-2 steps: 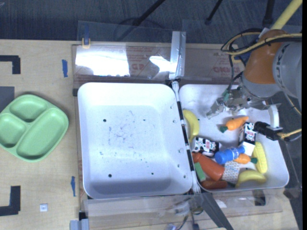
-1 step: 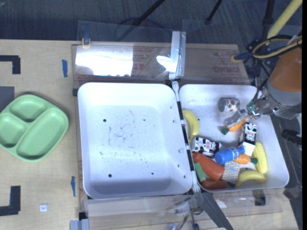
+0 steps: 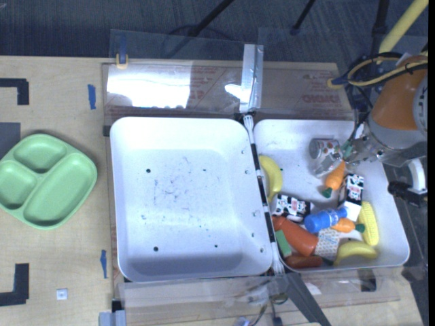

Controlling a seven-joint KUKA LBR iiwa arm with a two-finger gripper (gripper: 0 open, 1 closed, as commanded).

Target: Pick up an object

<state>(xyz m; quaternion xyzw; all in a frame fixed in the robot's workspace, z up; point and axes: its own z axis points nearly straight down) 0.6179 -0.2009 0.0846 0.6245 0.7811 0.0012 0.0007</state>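
Note:
The right bin (image 3: 292,136) holds a heap of toys along its near side. Among them are a yellow banana (image 3: 272,174), a black-and-white cow-patterned piece (image 3: 292,207), a blue bottle (image 3: 325,220), a red-orange piece (image 3: 296,236), a yellow corn cob (image 3: 369,223) and a second banana (image 3: 354,251). A silver can (image 3: 323,147) lies near the bin's middle, with an orange carrot (image 3: 334,176) just below it. My gripper (image 3: 353,149) hangs low over the bin's right part, right beside the can and above the carrot. Nothing is visibly held in it.
The left bin (image 3: 136,141) has only small marks on its floor. A green divided plate (image 3: 46,179) rests on the bench at the far left. A clear panel (image 3: 177,80) stands behind the bins. Cables and the arm's orange band (image 3: 397,104) crowd the right side.

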